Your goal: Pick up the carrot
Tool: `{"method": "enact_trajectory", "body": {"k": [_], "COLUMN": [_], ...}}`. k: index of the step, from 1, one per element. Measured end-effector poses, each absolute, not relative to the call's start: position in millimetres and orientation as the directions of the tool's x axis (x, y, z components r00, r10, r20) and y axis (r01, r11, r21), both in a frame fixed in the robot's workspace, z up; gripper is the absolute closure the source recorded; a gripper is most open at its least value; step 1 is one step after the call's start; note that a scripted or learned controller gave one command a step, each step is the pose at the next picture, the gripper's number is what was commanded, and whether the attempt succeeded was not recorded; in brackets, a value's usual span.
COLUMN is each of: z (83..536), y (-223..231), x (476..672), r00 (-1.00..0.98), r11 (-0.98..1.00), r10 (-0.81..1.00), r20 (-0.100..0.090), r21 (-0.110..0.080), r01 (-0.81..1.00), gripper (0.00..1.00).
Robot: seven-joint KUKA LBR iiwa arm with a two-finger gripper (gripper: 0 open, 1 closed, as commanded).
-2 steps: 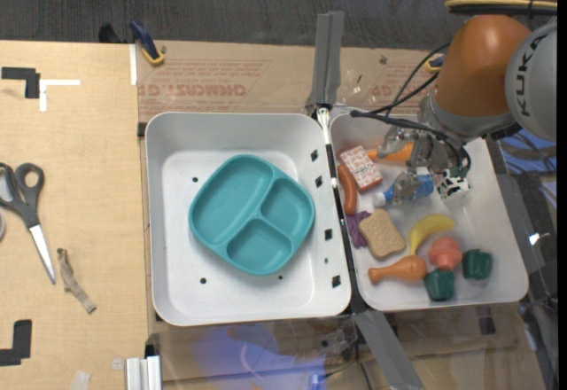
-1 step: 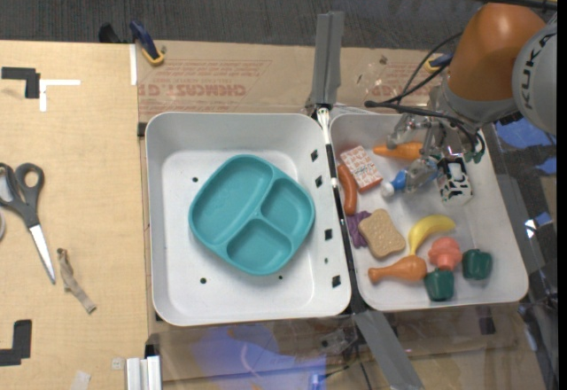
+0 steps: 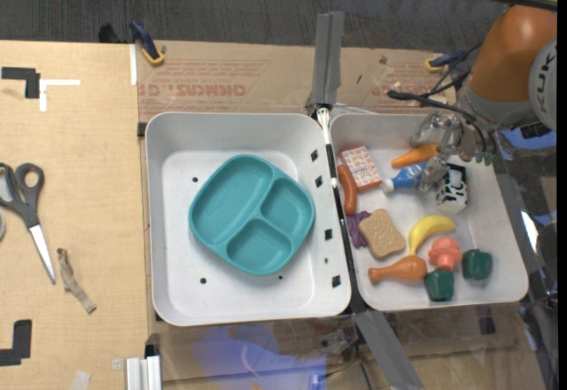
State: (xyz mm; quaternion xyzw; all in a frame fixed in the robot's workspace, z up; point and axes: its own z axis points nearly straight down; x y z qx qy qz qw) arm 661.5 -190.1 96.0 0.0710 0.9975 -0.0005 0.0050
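Nearest to us, along the bottom edge, a strip of clear plastic [image 3: 257, 353] catches a bluish glare just below the left bin [image 3: 168, 229], whose smooth white wall holds a teal plate [image 3: 252, 215] with three moulded compartments. Further left on the pale wood tabletop [image 3: 71, 158] lie grey-handled scissors [image 3: 27, 202]. Moving right into the right bin [image 3: 509, 229], we see glossy toy foods packed close: a red sausage [image 3: 348, 190], a patterned box [image 3: 360, 167], a slice of toast [image 3: 382, 233], a chicken drumstick [image 3: 399, 270], a banana [image 3: 430, 229] and green peppers [image 3: 459, 276]. The carrot [image 3: 415, 155], a slim orange taper, lies near the back of this bin, just beside a blue-and-white tube [image 3: 406, 179]. The pincer [image 3: 441, 158] hangs at the carrot's thick end; we cannot tell whether its fingers are spread or pressed together, since metal and cables blur there. We judge the main risk to be a slip: the carrot looks hard and slick, and tapered, so a grip near the tip could squeeze it out. The tube and the black-and-white object [image 3: 452, 187] sit close enough to be caught instead.
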Motion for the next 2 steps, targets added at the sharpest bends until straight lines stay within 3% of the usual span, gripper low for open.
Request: {"method": "enact_trajectory", "body": {"k": [2], "z": [92.6], "y": [-154.2], "x": [653.2], "r00": [-0.907], "r11": [0.907], "r10": [0.422], "r20": [-0.003], "r21": [0.001], "r01": [0.422], "gripper": [0.00]}}
